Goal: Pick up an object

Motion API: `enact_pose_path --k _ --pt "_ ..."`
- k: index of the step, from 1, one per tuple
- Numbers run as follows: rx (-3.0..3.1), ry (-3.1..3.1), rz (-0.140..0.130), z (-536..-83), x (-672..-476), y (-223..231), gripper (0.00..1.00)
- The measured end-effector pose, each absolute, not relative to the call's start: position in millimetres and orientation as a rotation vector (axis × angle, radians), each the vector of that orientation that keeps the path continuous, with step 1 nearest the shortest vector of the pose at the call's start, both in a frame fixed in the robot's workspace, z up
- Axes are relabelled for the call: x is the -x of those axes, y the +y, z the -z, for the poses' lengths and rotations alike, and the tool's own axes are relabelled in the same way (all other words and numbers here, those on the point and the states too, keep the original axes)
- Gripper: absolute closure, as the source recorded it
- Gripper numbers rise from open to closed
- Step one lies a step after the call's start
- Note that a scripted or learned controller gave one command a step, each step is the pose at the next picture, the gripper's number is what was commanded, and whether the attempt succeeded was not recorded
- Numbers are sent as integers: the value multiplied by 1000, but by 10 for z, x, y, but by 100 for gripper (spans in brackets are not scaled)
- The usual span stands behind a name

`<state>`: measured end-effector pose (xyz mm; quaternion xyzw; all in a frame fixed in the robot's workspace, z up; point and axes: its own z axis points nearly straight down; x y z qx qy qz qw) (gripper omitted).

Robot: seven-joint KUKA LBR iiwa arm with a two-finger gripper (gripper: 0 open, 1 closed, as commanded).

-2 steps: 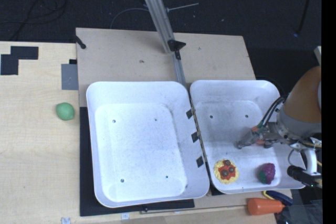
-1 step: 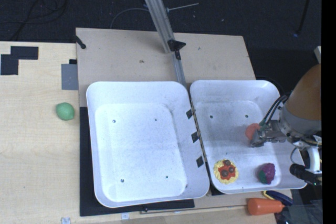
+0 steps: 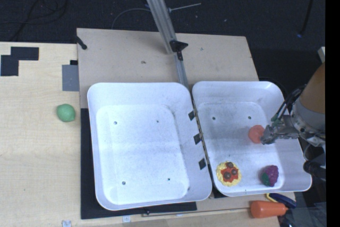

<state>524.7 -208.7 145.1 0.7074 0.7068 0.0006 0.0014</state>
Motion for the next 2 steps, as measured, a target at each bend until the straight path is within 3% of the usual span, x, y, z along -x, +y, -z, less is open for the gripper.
enact_pose_path --k 2 --pt "-2221 2220 -1 -2064 -5189 -2126 100"
